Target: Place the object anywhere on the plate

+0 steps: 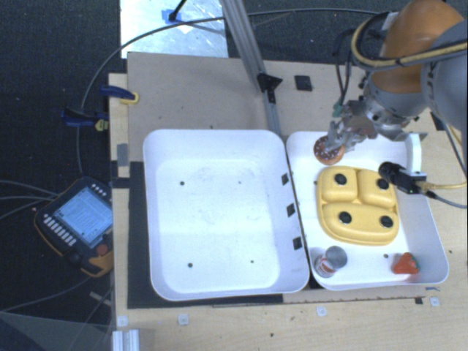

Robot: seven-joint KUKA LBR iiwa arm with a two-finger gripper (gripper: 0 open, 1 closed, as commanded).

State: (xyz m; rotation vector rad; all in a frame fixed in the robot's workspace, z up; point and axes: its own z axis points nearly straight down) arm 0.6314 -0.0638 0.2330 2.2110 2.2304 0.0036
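While the claw [333, 146] grips a brown object [327, 151], the yellow plate [357, 205] sits nearby.

1. The floor [51, 42] around the bench is dark, speckled carpet, seen along the left side and the top
2. A pale, shiny panel [175, 20] lies on the floor past the far edge of the bench, catching bright light, with a scrap of blue tape [172, 16] on it
3. The bench top [212, 93] is tan board — bare at the far side
4. A grey metal pole [245, 42] slants down to a black clamp [269, 83]
5. Thin cables [102, 79] curve over the carpet on the left
6. A handheld pendant [77, 221] with a lit blue screen lies on the floor, left of the bench — orange at its edges
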